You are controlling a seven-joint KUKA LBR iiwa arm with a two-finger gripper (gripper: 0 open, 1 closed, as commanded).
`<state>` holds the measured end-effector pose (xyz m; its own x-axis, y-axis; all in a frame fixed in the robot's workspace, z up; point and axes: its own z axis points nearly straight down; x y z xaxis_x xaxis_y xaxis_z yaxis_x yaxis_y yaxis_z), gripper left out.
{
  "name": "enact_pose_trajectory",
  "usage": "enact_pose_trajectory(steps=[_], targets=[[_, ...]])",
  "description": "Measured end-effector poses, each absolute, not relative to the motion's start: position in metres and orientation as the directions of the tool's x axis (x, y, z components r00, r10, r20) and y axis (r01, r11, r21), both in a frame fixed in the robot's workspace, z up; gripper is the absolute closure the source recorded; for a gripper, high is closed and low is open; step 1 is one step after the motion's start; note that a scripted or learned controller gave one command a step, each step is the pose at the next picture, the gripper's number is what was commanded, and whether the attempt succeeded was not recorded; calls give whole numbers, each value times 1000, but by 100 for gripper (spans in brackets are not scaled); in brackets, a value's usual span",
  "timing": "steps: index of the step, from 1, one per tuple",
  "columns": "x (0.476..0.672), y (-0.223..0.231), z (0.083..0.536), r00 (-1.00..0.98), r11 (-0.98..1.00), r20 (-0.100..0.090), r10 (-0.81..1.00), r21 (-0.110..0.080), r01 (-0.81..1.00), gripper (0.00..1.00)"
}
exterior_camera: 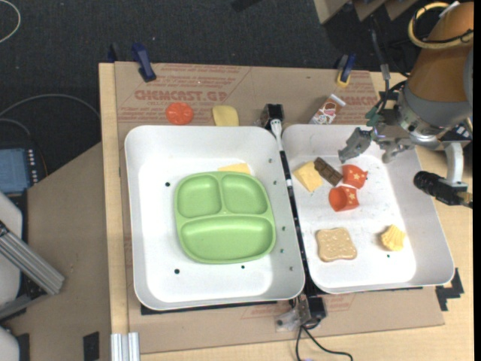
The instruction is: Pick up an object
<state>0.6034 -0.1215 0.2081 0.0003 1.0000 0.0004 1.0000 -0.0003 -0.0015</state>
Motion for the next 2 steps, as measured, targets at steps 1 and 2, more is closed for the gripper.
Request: enact_pose_trajectory(steps=[1,2], targets=[[557,-150,114,4,-4,1,1000,-12,1000,0],[617,-140,83,-2,2,-1,1000,2,1000,0]])
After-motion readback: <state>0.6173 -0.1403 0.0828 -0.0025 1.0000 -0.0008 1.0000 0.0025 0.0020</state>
